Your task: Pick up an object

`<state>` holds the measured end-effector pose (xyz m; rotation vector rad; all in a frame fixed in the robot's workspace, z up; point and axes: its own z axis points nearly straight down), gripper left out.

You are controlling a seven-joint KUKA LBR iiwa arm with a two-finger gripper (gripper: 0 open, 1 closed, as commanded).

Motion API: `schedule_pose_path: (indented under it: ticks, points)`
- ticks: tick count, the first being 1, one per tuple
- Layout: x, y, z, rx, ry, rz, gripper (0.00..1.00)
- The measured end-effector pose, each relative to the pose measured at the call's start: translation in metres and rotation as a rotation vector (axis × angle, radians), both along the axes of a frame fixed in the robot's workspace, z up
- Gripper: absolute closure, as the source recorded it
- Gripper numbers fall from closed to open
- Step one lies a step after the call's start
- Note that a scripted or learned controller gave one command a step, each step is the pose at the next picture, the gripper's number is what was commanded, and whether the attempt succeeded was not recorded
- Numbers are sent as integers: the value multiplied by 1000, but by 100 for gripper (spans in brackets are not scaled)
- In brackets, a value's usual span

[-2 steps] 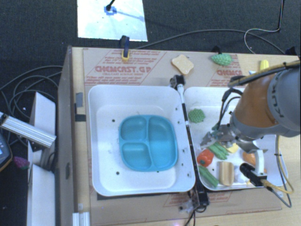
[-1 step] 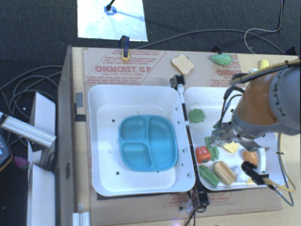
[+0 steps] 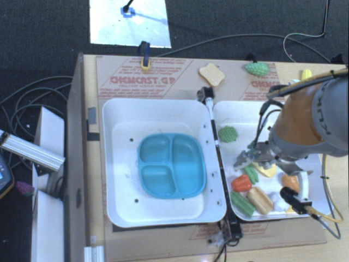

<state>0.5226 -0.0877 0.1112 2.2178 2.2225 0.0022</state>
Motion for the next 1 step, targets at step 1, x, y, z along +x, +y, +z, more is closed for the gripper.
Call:
schedule_pose_path:
  ticks: [1]
  points:
    - [11,-46,32,-1,0,-2,0]
